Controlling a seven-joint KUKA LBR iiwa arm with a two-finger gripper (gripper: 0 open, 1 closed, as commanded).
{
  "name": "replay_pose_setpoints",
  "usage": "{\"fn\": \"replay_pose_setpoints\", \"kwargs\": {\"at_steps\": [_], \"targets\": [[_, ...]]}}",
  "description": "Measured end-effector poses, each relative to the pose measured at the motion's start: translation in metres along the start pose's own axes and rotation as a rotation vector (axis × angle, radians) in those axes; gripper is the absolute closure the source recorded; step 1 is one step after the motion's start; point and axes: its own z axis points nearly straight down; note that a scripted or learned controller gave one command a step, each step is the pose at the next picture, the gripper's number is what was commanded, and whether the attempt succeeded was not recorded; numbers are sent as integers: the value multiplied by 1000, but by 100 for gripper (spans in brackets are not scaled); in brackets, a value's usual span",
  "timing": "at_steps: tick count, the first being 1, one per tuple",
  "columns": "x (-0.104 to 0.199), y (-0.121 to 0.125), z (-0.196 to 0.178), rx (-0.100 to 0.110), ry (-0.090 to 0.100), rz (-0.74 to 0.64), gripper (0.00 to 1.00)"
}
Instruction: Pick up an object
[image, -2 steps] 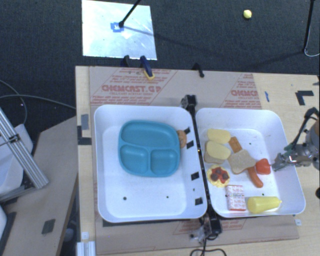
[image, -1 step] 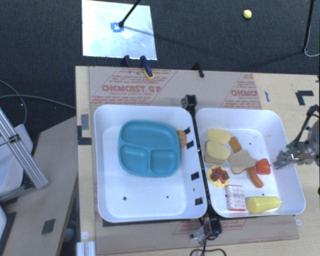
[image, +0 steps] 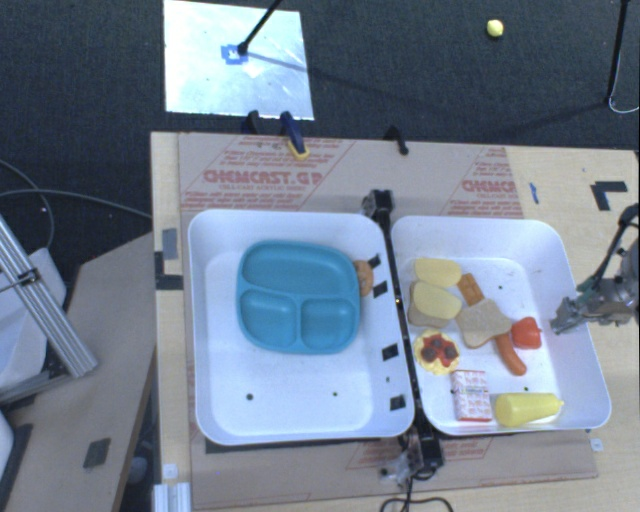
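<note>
1. Lowest in frame, lower right bin (image: 590, 400): yellow squeeze bottle (image: 527, 407) lying on its side along the bottom wall, just beside a small red-and-white carton (image: 470, 394) to its left.
2. Above those: round pizza-like toy (image: 438, 350), bread slice (image: 483, 322), orange hot dog (image: 510, 354) slanting under the bread, red tomato-like piece (image: 527, 333) to the right of the bread.
3. Upper part of same bin: two pale yellow pieces (image: 436, 286) stacked top to bottom, short orange carrot-like piece (image: 470, 289) just right of them.
4. Left bin (image: 215, 330): teal divided plate (image: 298, 297) upper centre; small tan item (image: 365, 273) touching plate's right edge near the divider between bins.
5. Gripper (image: 572, 315) at right rim of right bin, well apart from tomato-like piece, nothing seen between fingers; open or closed cannot be told.
6. Top of frame: shiny sheet (image: 237, 60) upper left, small yellow ball (image: 495, 28) upper right on dark floor.
</note>
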Motion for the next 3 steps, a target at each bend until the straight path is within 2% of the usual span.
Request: {"fn": "replay_pose_setpoints", "kwargs": {"at_steps": [1,2,3], "targets": [[0,1,-11,-4,-1,-2,100],[73,72,-35,8,4,-9,100],[53,92,95,25,6,4,100]]}}
